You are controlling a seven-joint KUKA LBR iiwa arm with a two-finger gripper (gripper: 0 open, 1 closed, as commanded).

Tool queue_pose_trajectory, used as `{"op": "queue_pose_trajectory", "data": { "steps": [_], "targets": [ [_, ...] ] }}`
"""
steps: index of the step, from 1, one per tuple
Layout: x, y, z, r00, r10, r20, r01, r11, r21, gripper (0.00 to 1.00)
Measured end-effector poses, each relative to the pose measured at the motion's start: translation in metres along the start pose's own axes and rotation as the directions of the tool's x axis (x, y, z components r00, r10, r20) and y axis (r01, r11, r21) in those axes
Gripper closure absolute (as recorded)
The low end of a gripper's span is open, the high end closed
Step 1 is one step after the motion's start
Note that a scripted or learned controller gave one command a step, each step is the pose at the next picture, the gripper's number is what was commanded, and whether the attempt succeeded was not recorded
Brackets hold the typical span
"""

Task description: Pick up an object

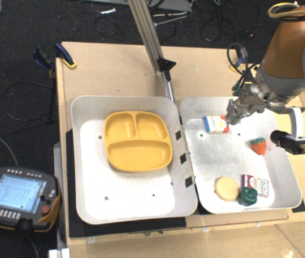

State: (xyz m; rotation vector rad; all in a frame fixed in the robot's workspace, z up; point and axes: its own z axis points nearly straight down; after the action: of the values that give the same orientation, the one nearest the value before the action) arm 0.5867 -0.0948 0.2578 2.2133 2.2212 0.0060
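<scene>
1. The jaws (pixel 232 117) hang low over the right bin (pixel 281 168), at the right end of a small white and blue carton (pixel 215 124); I cannot tell whether they touch it or how they stand.
2. A strawberry (pixel 258 145) lies near, to the right.
3. Along the bin's front sit a pale round biscuit (pixel 227 188), a green lump (pixel 248 196) and a small printed box (pixel 260 186), close together.
4. The left bin (pixel 87 160) holds a yellow divided plate (pixel 138 141).
5. Both bins rest on the worktop (pixel 109 71).
</scene>
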Motion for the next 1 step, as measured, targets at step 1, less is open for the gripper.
{"op": "queue_pose_trajectory", "data": {
  "steps": [1],
  "targets": [
    [0.0539, -0.0001, 0.0021, 1.0, -0.005, -0.003, 0.005, 1.0, 0.007, 1.0]
  ]
}}
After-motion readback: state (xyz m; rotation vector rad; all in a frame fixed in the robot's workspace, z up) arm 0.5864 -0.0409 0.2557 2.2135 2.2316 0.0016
